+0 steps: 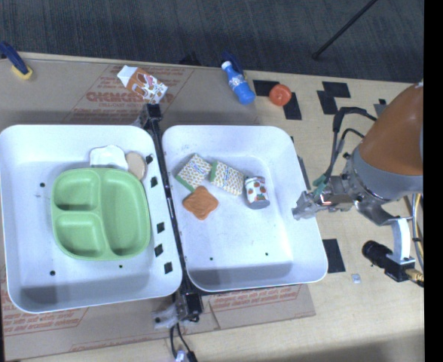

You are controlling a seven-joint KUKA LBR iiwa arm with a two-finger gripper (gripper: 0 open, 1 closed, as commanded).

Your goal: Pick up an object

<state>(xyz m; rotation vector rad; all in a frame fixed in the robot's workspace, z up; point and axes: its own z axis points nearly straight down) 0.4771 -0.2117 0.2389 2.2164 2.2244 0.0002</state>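
Fingers of the grey two-finger gripper [306,206] are too small and blurred to tell whether they stand open or closed; nothing shows between them. That gripper sits at the right rim of the right shallow white plastic bin [282,266], at the end of the grey arm with the orange band [393,138], which reaches in from the right.

Inside the right bin, near its middle, lie four small things close together: a blue-and-green patterned square packet [194,171], a green-and-white patterned packet [227,177] just beside it, a small white cup with coloured spots [257,191] tipped on its side to the right, and an orange flat cookie-shaped piece [200,202] below the packets. All lie well apart from the gripper.

The left shallow white plastic bin [18,270] bears a light-green divided plastic tray [101,213].
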